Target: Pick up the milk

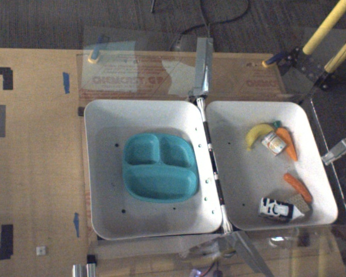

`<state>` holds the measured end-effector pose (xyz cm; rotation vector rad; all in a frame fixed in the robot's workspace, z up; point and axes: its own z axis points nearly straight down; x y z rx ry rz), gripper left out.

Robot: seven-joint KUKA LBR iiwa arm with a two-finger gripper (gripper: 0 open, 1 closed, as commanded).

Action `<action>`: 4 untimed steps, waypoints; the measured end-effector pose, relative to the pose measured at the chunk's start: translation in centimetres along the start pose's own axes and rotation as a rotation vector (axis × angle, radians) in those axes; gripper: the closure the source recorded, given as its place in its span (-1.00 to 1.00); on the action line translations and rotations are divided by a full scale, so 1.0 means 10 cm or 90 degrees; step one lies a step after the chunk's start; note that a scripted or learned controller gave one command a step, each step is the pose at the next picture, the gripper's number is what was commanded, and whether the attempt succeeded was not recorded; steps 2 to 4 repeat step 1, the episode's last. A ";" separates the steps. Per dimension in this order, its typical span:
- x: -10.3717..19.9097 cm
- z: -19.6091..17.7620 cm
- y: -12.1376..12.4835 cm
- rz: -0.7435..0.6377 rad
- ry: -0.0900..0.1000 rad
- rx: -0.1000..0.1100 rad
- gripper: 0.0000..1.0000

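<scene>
The milk [278, 209], a small black-and-white carton, is lying on its side near the front edge of the right bin [236, 154]. A tan block [301, 202] is touching its right end, and a carrot [298, 187] is lying just above that. Farther back, a banana [258, 134], a small jar [273, 143] and a second carrot [286, 142] are clustering together. In the left bin [104, 154], a teal divided plate [160, 167] is sitting in the middle. No jaws are showing, so their state cannot be told.
</scene>
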<state>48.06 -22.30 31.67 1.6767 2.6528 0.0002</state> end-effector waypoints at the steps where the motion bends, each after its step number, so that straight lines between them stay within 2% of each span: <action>1: -0.14 -0.64 0.28 -0.016 -0.001 -0.001 -1.00; 4: -0.14 -0.64 0.28 -0.016 -0.001 -0.001 -1.00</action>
